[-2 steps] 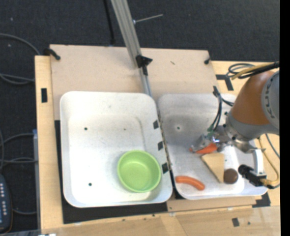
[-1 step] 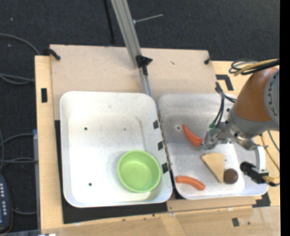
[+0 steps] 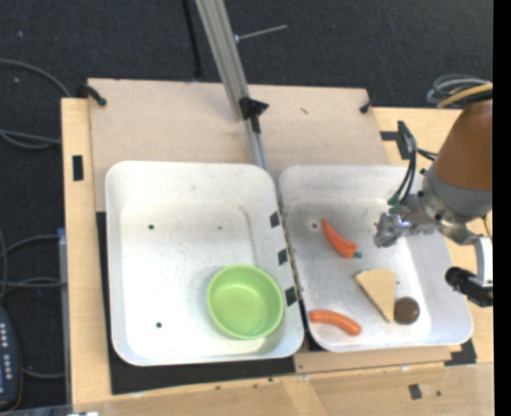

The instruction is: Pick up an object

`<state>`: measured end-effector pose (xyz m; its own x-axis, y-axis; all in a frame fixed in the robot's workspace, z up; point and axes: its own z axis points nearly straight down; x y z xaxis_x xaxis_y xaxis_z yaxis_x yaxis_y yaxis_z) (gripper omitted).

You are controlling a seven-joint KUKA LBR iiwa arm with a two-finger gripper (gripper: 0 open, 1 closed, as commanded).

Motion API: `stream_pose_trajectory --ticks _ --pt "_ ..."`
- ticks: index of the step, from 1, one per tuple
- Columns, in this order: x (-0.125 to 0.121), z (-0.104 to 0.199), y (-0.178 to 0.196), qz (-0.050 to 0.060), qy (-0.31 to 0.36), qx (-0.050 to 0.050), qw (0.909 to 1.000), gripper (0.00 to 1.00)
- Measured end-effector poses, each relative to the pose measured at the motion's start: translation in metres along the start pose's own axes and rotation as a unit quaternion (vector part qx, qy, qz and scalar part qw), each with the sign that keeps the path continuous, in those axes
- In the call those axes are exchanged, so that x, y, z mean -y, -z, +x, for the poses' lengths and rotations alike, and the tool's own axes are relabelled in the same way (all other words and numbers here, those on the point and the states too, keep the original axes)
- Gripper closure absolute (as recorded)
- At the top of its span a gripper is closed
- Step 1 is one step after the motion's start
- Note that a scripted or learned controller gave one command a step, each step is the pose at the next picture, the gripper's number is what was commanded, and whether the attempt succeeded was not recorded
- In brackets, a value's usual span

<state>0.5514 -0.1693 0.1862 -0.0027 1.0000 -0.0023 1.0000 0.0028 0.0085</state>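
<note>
In the right bin (image 3: 325, 185) lie an orange carrot-like piece (image 3: 339, 238) near the middle, a tan wedge (image 3: 378, 291) toward the front, a dark brown ball (image 3: 406, 310) touching the wedge's right end, and an orange sausage-like piece (image 3: 334, 321) at the front edge. My gripper (image 3: 389, 230) hangs over the bin's right side, right of the carrot-like piece and above the wedge. Nothing shows between its tips.
A green bowl (image 3: 244, 301) sits at the front right of the left bin (image 3: 152, 198). A slanted metal pole (image 3: 225, 50) rises from behind where the bins meet. Cables run along the bench's right edge near the arm (image 3: 468, 159).
</note>
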Motion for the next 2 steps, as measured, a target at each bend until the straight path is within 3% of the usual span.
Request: stream_pose_trajectory --ticks 1,2 --pt "-0.002 -0.001 0.035 0.001 0.0 0.0 1.0 1.0" --pt "-0.015 0.057 0.043 0.002 0.003 -0.002 1.0 1.0"
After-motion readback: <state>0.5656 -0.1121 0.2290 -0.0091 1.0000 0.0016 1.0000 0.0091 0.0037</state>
